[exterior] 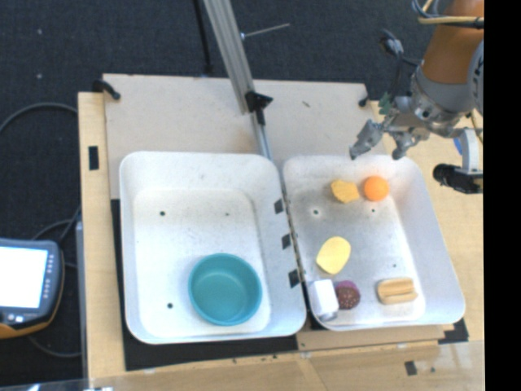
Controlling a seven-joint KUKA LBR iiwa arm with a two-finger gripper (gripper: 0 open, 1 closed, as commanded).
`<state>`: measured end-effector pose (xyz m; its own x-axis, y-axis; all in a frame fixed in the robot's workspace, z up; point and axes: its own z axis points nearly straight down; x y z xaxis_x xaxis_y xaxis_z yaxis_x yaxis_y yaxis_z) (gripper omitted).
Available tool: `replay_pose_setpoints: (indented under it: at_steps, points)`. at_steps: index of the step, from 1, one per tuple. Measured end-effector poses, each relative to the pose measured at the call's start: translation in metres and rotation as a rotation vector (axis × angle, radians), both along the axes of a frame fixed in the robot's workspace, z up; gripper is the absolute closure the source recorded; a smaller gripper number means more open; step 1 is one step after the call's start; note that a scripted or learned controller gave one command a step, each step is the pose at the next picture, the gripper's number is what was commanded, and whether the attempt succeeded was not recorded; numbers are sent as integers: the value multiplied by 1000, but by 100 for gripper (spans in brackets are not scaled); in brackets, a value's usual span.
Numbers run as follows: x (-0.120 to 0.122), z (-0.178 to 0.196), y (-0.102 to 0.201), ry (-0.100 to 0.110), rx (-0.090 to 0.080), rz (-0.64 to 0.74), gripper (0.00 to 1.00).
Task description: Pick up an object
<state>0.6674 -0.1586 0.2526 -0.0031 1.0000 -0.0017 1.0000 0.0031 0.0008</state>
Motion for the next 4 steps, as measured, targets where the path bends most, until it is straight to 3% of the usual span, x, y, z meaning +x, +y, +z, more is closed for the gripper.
replay_pose_setpoints:
  at_steps: [1,4]
  points:
    - [0,0,0,0,-1,0,0]
    - [-8,-148,9,6,1,0,0]
